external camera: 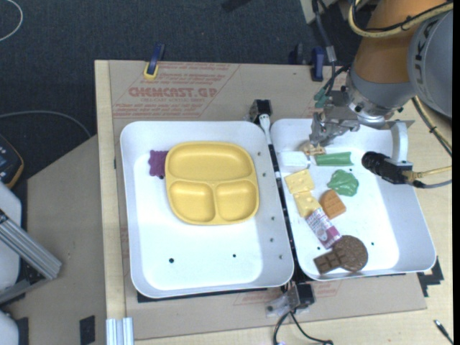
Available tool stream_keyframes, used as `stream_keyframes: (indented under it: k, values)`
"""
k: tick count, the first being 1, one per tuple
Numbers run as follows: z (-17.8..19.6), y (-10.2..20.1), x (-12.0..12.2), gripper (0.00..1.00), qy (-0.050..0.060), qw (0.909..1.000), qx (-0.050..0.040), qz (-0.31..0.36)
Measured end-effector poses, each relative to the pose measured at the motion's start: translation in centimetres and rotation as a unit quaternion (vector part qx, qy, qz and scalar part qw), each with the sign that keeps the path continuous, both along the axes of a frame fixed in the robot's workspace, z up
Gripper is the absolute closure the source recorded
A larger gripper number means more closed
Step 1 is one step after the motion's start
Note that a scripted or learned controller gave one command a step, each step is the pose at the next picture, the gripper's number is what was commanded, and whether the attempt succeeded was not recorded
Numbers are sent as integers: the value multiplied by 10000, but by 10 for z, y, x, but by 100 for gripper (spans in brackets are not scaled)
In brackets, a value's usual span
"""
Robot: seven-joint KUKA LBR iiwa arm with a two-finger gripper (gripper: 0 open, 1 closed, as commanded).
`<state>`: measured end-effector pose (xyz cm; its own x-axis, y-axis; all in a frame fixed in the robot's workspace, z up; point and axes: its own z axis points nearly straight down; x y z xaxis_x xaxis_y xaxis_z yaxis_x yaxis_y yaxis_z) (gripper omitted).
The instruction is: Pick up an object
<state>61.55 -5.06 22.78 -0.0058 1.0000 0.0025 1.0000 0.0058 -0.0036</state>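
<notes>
While near bin rim, jaws low

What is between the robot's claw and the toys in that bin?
Nothing visible is in the way. The end effector is low over the far end of the right bin, right at the green stick. The other pieces, such as the yellow block and the brown cookie, lie closer to the camera.

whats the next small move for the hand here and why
Probably a short drop straight down. The hand hovers at the far end of the right bin, just above a small tan piece beside the green bar, and nothing shows between its fingers yet.
</notes>
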Motion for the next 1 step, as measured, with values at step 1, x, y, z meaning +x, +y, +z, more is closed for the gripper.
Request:
stream_keyframes:
  k: [1]
  values:
    - [-10,55,-1,100,1,10000,-1,3]
